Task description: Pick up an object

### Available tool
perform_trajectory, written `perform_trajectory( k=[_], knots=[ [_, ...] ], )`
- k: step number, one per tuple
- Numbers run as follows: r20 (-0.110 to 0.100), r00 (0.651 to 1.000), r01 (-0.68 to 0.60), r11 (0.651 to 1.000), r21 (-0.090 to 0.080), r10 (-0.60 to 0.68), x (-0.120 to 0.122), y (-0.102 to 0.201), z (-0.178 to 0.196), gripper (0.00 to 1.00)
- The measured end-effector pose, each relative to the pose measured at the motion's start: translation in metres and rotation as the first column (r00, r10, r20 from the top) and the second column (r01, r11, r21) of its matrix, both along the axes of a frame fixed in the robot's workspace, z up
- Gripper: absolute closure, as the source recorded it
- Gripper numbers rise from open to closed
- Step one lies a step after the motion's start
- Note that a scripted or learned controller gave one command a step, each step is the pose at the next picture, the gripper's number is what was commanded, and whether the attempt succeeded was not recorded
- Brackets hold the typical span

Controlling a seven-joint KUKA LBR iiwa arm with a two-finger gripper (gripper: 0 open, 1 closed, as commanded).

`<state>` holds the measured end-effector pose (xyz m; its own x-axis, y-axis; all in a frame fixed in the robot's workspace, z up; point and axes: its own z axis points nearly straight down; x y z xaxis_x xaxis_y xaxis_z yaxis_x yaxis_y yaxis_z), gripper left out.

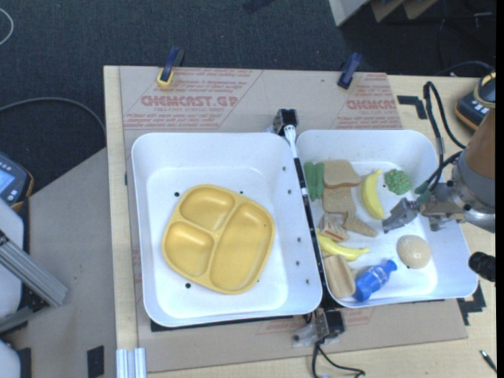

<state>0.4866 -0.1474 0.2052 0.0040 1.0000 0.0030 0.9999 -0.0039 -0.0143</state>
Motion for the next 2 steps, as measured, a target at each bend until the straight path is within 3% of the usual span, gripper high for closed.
perform_trajectory(
  k=[1,2],
  knots=[
    [0.014,1.0,-0.004,1.0,-0.003,0.004,0.003,0.0,0.007,0.0],
    [0.007,1.0,-0.003,1.0,0.0,0.003,0.003,-0.003,-0.056,0.0]
  ],
)
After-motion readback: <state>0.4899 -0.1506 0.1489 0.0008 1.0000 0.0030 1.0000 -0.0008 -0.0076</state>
